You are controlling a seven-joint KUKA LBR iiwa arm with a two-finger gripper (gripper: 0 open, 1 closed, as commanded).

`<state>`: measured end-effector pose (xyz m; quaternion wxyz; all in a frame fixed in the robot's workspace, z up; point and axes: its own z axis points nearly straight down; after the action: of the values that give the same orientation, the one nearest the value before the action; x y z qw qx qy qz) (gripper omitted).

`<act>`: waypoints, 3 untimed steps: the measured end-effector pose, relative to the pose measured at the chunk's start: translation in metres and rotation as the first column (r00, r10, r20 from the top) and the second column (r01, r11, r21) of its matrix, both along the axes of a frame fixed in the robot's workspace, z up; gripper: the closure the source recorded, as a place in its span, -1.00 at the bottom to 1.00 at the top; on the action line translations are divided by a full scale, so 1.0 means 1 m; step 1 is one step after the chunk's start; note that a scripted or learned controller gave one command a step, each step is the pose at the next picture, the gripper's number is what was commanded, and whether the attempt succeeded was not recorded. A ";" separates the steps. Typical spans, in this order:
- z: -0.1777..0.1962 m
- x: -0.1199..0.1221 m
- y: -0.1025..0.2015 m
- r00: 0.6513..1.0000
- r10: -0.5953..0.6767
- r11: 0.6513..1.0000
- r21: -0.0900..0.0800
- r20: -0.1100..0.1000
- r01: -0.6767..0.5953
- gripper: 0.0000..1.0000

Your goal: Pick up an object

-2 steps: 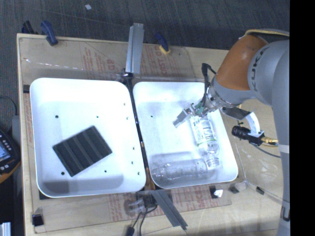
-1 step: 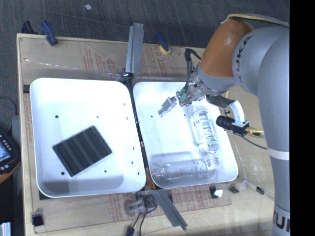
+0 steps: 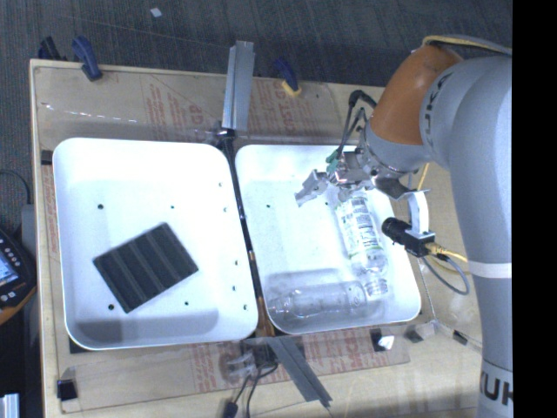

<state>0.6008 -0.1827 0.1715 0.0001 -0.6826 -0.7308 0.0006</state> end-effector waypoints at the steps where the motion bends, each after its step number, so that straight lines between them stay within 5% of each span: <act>1: -0.059 -0.011 -0.026 1.000 0.004 1.000 0.003 -0.003 -0.004 -1.00; 2: 0.023 -0.036 -0.027 0.999 0.055 0.999 0.001 0.001 -0.055 -1.00; 3: -0.010 -0.027 -0.025 0.996 0.088 0.996 0.003 -0.003 -0.088 -1.00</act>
<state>0.5739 -0.2081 0.1614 0.0021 -0.6499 -0.7601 0.0007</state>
